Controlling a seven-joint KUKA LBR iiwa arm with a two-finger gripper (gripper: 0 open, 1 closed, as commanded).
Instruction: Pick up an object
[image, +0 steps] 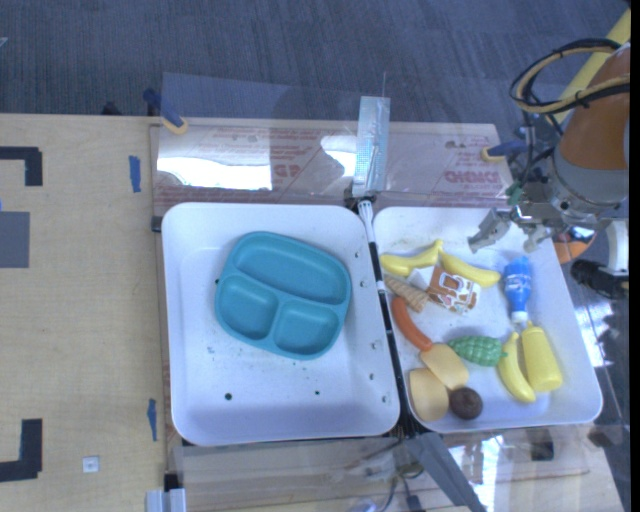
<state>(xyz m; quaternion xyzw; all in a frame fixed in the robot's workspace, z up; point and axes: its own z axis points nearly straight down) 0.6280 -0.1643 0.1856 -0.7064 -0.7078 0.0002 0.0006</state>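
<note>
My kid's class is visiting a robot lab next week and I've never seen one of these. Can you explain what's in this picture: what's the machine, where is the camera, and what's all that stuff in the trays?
A single camera looks down at a slant on a bench with two shallow white bins. The left bin holds a blue divided plate. The right bin holds toy food: bananas, a carrot-like orange stick, a green piece, a small blue bottle and a few more. The robot arm comes in from the right. Its claw hangs over the far end of the right bin with its fingers spread and nothing between them.
</note>
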